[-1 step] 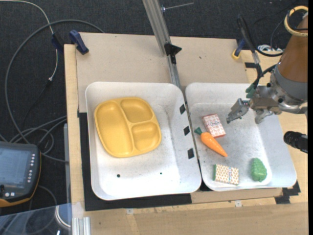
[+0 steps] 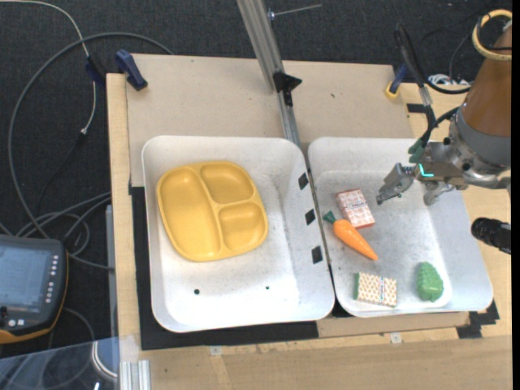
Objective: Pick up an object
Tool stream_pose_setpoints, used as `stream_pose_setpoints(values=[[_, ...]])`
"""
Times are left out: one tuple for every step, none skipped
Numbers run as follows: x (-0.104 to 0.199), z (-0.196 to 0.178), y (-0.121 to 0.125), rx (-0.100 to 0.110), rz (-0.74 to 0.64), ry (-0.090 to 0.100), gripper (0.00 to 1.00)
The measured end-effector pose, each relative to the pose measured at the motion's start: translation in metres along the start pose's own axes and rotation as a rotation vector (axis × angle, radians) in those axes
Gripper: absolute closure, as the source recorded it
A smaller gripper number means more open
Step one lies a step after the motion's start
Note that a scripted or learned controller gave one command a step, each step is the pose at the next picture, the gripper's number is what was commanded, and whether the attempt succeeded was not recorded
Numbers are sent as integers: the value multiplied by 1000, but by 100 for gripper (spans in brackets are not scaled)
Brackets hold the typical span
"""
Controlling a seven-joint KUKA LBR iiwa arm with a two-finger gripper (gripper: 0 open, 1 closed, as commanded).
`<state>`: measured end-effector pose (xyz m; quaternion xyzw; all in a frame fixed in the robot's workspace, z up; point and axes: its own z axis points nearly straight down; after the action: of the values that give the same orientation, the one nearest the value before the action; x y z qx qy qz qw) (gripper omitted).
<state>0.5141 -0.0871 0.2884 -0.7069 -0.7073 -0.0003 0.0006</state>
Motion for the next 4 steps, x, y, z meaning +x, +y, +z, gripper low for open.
stream_pose_setpoints(values=[[1, 63, -4, 8, 1, 1, 0], [-4, 117, 4, 7, 1, 1, 0], [-12, 165, 3, 7, 2, 1, 0], [-11, 151, 5, -1, 1, 1, 100]])
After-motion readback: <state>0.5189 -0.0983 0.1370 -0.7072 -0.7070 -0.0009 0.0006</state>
